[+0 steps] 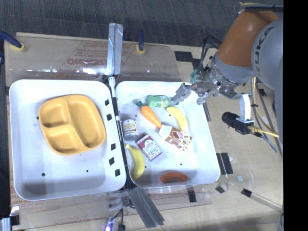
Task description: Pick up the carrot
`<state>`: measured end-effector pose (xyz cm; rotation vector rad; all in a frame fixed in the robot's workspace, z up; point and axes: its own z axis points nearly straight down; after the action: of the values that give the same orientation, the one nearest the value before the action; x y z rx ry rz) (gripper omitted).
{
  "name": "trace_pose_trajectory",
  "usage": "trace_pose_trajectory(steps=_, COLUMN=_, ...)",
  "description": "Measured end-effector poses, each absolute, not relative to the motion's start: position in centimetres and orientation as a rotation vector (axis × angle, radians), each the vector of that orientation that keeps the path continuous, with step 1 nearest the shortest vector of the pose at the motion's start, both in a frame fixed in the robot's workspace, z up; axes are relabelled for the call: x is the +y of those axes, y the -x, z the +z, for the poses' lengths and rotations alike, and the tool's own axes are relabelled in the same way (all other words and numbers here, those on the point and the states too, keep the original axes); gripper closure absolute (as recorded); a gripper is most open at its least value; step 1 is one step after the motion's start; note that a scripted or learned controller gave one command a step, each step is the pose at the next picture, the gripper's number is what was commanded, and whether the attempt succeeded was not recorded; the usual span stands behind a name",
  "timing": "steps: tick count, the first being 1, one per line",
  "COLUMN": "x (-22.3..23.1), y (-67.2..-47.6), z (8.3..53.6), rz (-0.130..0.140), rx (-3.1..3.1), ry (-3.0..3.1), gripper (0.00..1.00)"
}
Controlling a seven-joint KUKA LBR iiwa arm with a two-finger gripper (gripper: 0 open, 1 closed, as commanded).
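Lying aslant in the right bin (204, 162) between a green item (158, 101) and a banana (177, 117), the carrot (150, 116) looks like a light, rigid, smooth toy, best pinched across its thicker middle. Whether the end effector (183, 93) is open or closed cannot be told; it hovers near the bin's upper right edge, apart from the carrot.

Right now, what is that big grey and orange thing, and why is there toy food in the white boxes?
That is a robot arm, seen by one camera looking down from above. Its fingers are the grabbing part, hanging over the right bin. That bin has a carrot, two bananas, a green toy, a small can, little boxes and a sausage. The left bin has a yellow plate. The arm should pick up the carrot. I see nothing held.
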<state>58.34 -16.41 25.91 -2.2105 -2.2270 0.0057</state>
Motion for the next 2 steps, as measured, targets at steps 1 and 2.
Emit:
trace_pose_trajectory(steps=1, x=-12.5, y=-60.9, z=12.0, rz=0.007, rx=-2.252, ry=2.184, gripper=0.0)
trace_pose_trajectory(steps=2, x=-11.3, y=-59.8, z=9.6, rz=0.002, rx=-2.334, ry=2.118, gripper=0.0)
